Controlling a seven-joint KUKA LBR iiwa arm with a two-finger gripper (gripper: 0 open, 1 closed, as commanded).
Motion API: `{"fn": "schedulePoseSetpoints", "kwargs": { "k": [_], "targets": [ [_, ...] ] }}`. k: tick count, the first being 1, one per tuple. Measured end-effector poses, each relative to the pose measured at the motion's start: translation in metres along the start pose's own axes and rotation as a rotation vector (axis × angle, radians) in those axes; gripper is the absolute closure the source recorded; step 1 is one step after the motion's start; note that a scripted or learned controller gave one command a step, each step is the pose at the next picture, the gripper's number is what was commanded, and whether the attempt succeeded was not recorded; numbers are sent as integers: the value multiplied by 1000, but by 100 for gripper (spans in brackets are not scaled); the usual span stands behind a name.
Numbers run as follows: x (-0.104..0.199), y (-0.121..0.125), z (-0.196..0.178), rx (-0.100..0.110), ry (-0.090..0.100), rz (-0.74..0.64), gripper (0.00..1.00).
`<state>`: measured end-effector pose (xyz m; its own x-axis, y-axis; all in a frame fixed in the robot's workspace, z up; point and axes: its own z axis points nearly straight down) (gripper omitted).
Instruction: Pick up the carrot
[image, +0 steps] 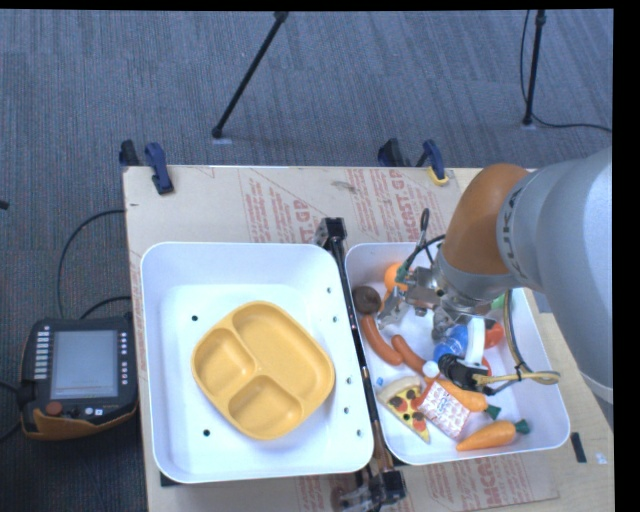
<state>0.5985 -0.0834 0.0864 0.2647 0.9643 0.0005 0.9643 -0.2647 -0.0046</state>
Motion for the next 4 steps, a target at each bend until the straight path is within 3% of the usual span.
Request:
{"fn": "schedulePoseSetpoints", "kwargs": {
  "k": [1,2,3,4],
  "targets": [
    [2,46,0,-1,0,352,0],
    [2,46,-9,3,0,348,100],
    [-47,9,0,1,0,311,100],
    [-47,9,0,0,0,311,0]
  ]
}}
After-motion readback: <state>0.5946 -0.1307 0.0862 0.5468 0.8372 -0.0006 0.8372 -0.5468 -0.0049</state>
